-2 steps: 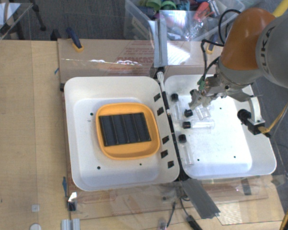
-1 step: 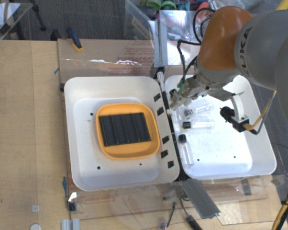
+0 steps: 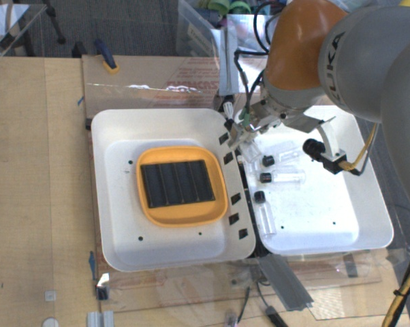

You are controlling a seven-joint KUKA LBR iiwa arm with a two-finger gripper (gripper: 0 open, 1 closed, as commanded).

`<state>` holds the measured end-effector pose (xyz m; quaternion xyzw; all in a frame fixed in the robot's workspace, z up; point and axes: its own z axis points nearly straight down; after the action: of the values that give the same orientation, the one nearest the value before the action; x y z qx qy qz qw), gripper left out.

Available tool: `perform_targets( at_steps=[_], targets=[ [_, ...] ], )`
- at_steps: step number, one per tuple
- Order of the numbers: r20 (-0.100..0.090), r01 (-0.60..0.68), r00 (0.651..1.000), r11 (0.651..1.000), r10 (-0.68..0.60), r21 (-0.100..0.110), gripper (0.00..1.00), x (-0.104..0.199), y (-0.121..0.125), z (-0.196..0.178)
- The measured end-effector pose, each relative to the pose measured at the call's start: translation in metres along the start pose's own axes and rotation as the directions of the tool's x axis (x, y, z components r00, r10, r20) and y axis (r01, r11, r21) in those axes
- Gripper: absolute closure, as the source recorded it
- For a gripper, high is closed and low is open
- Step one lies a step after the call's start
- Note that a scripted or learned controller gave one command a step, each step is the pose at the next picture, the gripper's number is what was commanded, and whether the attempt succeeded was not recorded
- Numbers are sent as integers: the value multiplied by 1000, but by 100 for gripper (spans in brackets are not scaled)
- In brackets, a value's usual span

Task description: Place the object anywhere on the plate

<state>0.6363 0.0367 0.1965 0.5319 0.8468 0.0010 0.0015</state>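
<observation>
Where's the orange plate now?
In the camera view, the orange plate lies centred in the left bin; the clear vials are in the right bin.

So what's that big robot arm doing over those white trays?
The robot arm is reaching over the right bin, with its gripper near the bin's far left corner. A few small clear tubes with black caps lie in that bin. The orange plate waits in the left bin, and no tube is on it yet.

Hand (image 3: pixel 244 127) largely hidden beneath arm (image 3: pixel 368 39); arm cut off right.
</observation>
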Motion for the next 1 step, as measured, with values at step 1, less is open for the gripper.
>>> perform_targets(
  at_steps=[1],
  targets=[
    [-3,132,991,991,-132,4,100,37,11,3]
  ],
)
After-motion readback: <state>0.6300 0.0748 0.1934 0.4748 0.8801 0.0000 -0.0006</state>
